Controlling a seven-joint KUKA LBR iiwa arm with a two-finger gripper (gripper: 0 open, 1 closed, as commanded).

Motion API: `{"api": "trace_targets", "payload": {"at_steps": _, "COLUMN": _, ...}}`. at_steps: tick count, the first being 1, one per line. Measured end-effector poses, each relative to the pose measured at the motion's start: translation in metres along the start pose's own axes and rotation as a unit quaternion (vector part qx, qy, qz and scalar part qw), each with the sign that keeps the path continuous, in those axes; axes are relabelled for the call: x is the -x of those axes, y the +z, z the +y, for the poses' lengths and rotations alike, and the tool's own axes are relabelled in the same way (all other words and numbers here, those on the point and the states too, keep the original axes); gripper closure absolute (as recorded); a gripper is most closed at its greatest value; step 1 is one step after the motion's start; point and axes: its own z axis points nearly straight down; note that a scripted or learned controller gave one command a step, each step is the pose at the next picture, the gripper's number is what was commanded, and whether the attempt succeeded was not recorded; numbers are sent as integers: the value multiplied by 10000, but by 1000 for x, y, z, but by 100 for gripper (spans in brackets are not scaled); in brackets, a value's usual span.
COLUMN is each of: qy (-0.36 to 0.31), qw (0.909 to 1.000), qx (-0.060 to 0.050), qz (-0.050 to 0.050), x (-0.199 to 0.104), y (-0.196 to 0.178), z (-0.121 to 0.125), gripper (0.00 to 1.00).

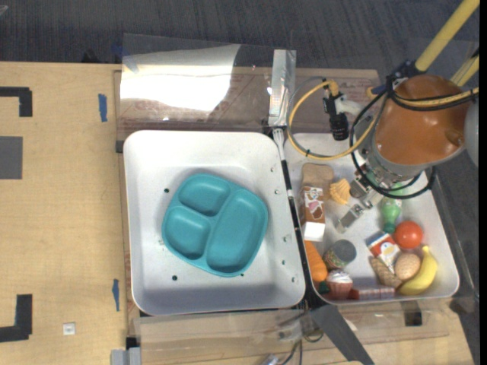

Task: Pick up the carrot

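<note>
I see the short orange toy carrot (315, 260) lying in the right white bin (449, 261), against its left wall at the near end; it is a stubby, tapered plastic piece, bright orange, touching a grey round disc (342, 251) on its right. The tool (356, 206) hangs over the bin's middle, well apart from the carrot; I cannot tell how it stands. A teal divided plate (215, 223) fills the left white bin (144, 204).

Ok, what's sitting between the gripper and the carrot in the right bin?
In the camera view, a white block lies between the gripper and the carrot, with a grey disc beside that path.
</note>
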Motion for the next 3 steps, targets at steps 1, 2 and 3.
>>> {"api": "trace_targets", "payload": {"at_steps": 1, "qy": -221, "qw": 9998, "qx": -4, "qz": -8, "x": -14, "y": 1, "z": -63, "gripper": 0}}
{"api": "trace_targets", "payload": {"at_steps": 2, "qy": 1338, "qw": 9910, "qx": 0, "qz": 2, "x": -5, "y": 0, "z": -49, "gripper": 0}}
{"api": "trace_targets", "payload": {"at_steps": 3, "qy": 1959, "qw": 9806, "qx": -6, "qz": 3, "x": 2, "y": 0, "z": 8, "gripper": 0}}
